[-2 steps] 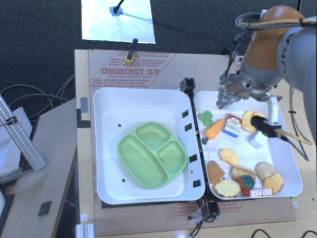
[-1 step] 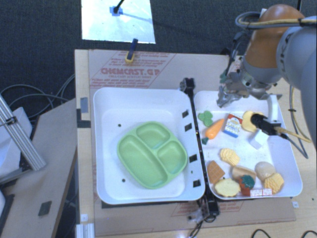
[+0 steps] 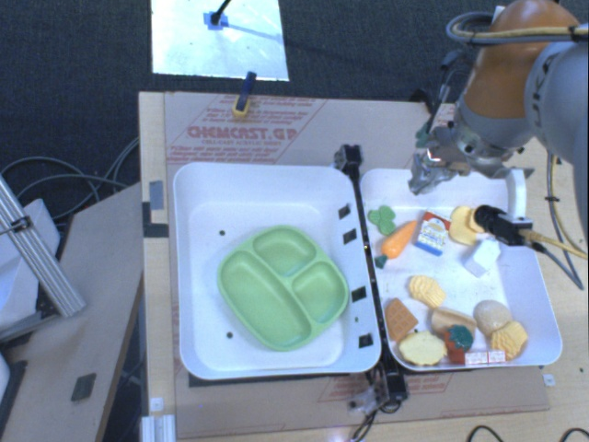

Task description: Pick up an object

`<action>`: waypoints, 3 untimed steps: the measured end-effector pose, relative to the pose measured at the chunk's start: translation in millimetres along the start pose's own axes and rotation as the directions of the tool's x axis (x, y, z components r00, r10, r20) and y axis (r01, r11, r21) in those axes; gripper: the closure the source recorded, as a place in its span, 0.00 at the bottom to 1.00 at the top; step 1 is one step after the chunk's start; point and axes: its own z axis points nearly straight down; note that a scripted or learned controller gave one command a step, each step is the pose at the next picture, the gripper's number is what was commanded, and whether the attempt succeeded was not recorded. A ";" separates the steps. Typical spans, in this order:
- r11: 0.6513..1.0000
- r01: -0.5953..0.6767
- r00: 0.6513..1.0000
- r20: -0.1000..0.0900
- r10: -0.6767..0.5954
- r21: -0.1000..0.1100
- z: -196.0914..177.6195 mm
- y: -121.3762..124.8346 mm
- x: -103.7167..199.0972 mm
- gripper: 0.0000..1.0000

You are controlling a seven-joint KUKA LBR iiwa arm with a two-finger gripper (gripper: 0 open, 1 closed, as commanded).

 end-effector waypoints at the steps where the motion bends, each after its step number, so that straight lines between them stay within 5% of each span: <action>1: 1.000 -0.001 1.000 0.000 0.001 0.003 2.5 -2.6 3.1 1.00; 3: 1.000 -0.003 1.000 0.000 0.003 0.004 20.8 -3.3 -0.2 1.00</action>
